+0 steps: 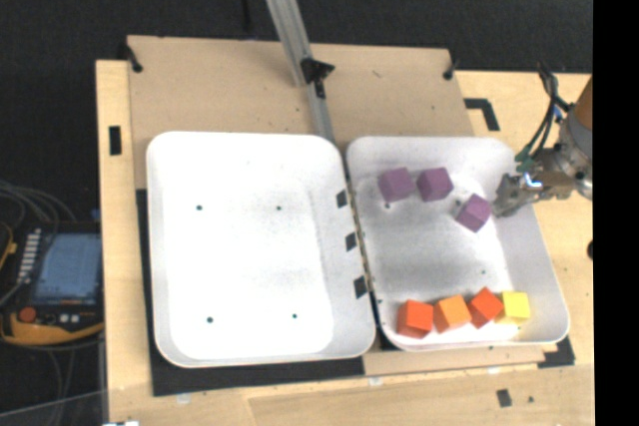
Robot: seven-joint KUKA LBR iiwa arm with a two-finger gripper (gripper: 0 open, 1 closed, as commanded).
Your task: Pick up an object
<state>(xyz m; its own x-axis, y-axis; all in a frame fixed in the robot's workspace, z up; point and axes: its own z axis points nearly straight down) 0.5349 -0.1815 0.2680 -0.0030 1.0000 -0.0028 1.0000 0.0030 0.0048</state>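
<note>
Nudging rather than grasping is risked: gripper (pixel 511 195), finger state not discernible, is stationed just beside purple cube (pixel 473 213) in right bin (pixel 524 259), which could be pushed aside.

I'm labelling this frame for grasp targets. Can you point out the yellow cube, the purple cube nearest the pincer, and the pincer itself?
yellow cube (pixel 516 304), camera view, on its top face.
purple cube nearest the pincer (pixel 473 213), camera view, on its top face.
pincer (pixel 507 196), camera view, at its fingertips over the right bin.
</note>
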